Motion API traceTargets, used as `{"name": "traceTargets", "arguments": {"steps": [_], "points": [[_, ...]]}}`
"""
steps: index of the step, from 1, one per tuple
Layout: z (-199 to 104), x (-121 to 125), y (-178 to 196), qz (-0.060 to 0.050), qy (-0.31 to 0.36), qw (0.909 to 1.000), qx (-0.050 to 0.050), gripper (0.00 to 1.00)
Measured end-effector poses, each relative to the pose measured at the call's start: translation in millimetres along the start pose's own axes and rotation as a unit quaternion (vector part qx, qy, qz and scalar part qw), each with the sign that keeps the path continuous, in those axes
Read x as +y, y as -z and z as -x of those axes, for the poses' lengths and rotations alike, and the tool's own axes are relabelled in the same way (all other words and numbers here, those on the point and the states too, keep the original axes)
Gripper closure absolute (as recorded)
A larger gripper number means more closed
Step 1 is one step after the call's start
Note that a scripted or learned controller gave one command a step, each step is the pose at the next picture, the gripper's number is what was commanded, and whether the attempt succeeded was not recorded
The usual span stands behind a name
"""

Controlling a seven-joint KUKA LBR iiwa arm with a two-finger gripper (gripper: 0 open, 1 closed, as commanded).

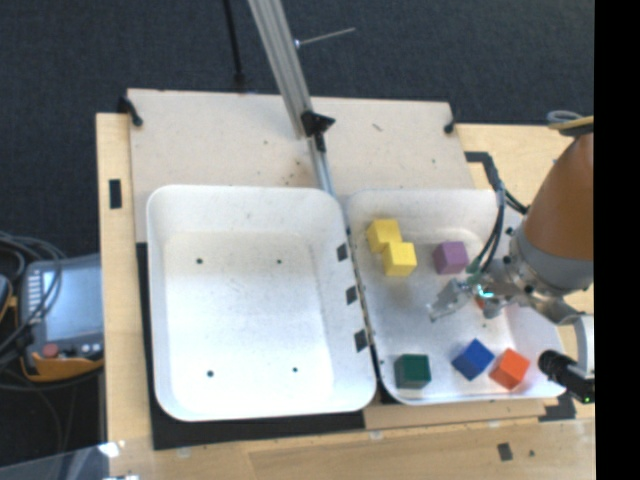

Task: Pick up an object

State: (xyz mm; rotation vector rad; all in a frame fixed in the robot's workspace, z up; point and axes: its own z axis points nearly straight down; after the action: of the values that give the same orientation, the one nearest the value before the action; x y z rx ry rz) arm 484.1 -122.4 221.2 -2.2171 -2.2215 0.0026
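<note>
Count: 2 white bins, left bin (175, 268) at 9 o'clock, right bin (420, 206) at 3 o'clock. 5 blocks, all in the right one: 1 yellow block (390, 246) at its 11 o'clock, 1 purple block (451, 257) at 1, 1 green block (412, 370) at 7, 1 blue block (473, 359) and 1 orange block (511, 368) toward 5.

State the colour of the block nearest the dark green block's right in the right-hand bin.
Blue: the blue block, seen in the camera view, sits between the green and orange blocks.
</note>
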Motion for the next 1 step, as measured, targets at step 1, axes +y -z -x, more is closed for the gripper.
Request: {"name": "traceTargets", "arguments": {"steps": [1], "points": [[-0.1,1.0,1.9,0.003,-0.002,1.0000,0.000,0.00]]}}
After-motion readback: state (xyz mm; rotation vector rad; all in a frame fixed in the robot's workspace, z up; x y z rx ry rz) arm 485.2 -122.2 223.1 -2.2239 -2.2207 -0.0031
